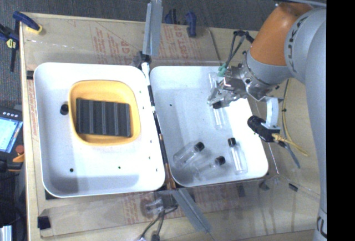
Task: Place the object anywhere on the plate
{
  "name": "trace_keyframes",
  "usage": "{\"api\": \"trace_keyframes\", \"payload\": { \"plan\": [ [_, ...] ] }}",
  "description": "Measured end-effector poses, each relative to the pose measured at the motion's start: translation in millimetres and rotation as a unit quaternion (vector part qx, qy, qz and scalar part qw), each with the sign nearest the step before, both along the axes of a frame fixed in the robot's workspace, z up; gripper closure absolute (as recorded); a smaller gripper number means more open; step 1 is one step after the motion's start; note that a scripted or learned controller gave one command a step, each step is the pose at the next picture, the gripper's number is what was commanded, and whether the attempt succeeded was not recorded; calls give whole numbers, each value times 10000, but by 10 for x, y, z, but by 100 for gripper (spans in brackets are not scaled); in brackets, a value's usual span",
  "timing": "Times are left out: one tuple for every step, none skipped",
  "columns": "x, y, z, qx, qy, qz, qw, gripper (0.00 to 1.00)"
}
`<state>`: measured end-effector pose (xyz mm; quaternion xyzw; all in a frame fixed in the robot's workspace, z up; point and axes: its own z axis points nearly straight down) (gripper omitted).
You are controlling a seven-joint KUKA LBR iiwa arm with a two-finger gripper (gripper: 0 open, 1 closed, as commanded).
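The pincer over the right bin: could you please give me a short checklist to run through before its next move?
1. Pincer is over the right bin: ok.
2. An object sits between its fingers: cannot tell; a clear vial lies just below it.
3. Other vials lie loose in the right bin's near end: ok.
4. Yellow plate sits in the left bin: ok.
5. Plate has free room: not ok for the centre, where a dark ridged block lies; its rim is bare.
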<state>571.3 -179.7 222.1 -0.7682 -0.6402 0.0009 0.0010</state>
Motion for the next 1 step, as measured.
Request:
{"api": "trace_keyframes", "payload": {
  "plan": [
    [69,564,-46,11,20,1053,9944,100]
  ]
}}
